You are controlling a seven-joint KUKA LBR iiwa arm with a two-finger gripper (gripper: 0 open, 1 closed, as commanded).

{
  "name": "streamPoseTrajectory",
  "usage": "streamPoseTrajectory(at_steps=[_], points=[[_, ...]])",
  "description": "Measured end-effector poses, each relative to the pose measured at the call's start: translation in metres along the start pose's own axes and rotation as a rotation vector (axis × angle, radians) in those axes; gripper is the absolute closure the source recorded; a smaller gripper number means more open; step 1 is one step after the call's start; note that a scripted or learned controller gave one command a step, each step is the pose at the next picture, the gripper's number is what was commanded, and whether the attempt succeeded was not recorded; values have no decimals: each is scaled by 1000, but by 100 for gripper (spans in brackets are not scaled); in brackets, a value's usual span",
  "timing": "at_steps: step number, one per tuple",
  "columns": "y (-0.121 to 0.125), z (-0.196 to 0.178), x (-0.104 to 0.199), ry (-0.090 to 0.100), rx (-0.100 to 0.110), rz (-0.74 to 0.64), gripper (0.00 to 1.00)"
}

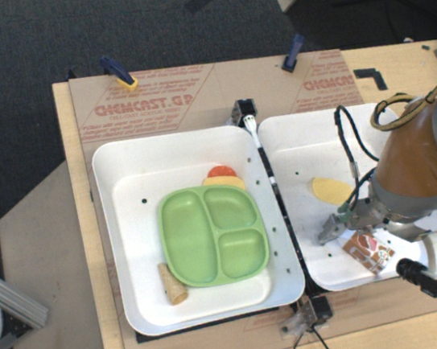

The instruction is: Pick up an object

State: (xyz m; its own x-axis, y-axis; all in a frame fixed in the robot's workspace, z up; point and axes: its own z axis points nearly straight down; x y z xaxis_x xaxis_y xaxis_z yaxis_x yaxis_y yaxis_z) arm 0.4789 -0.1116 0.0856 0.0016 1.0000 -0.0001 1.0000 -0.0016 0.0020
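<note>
Nearest to my camera lay a small red-and-white printed packet (368,251), flat on the floor of the right-hand shallow white bin (302,137), by its front rim. From the right I saw the grey two-finger gripper (341,222) hanging just above and behind that packet, beside it rather than around it; I could not tell how its jaws stood. Behind the packet, a pale yellow oval piece (331,189) sat apart from the gripper. Left of the packet, the other bin (115,165) held a green three-compartment plastic tray (211,233), with a tan cork-like cylinder (171,284) at the tray's near-left corner.
</note>
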Motion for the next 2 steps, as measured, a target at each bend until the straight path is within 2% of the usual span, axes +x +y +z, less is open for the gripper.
streamPoseTrajectory(at_steps=[1,2], points=[[14,-3,-48,-4,-1,2,0],[62,-67,-30,-3,-8,-6,0]])
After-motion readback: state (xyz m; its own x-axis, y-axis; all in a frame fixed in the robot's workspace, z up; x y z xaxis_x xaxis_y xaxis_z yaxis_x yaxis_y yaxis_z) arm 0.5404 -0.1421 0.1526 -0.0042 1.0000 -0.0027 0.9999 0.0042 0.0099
